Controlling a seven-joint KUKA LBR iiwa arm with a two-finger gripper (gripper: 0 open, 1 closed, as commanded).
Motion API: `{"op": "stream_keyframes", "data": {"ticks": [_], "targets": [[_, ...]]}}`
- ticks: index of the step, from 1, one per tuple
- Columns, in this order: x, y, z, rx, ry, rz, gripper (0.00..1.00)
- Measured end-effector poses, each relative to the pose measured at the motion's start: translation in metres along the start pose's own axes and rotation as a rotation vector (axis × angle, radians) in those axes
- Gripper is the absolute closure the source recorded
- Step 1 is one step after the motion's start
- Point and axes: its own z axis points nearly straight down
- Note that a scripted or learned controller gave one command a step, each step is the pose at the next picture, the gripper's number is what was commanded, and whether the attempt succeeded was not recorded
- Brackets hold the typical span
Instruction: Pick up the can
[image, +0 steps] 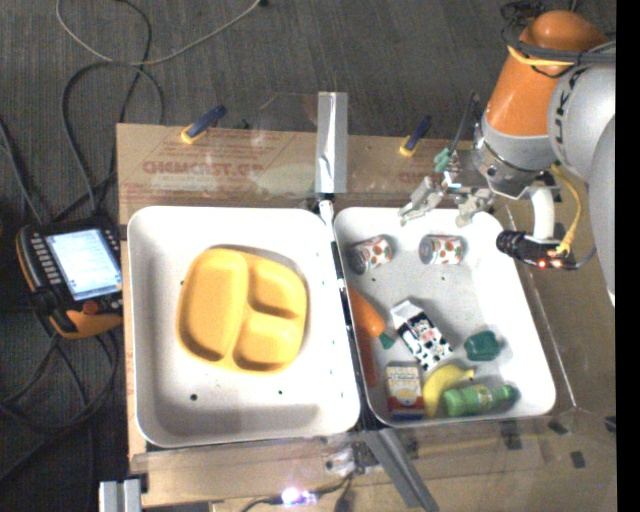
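Two small cans lie on their sides near the far wall of the right bin (530, 300): one can (442, 249) to the right and a second can (375, 252) to its left, both white with red spots. My gripper (438, 207) hangs over the bin's far rim, just beyond the right-hand can and apart from it. Its fingers (414, 207) are spread open with nothing between them.
The right bin also holds a carrot (367, 318), a black-and-white card box (422, 334), a green cap-like object (482, 346), a banana (446, 381), a green bottle (478, 399) and a small juice carton (403, 388). A yellow divided tray (243, 307) lies in the left bin (150, 300).
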Motion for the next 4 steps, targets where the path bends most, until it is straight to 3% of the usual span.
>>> {"op": "stream_keyframes", "data": {"ticks": [1, 2, 3, 4], "targets": [[-0.06, 0.015, 0.068, 0.001, -0.004, 0.003, 0.0], [-0.086, 0.009, 0.133, -0.003, 0.0, 0.029, 0.0], [-0.085, 0.008, 0.126, 0.001, -0.001, 0.027, 1.0], [-0.035, 0.016, 0.039, -0.002, -0.001, 0.004, 1.0]]}}
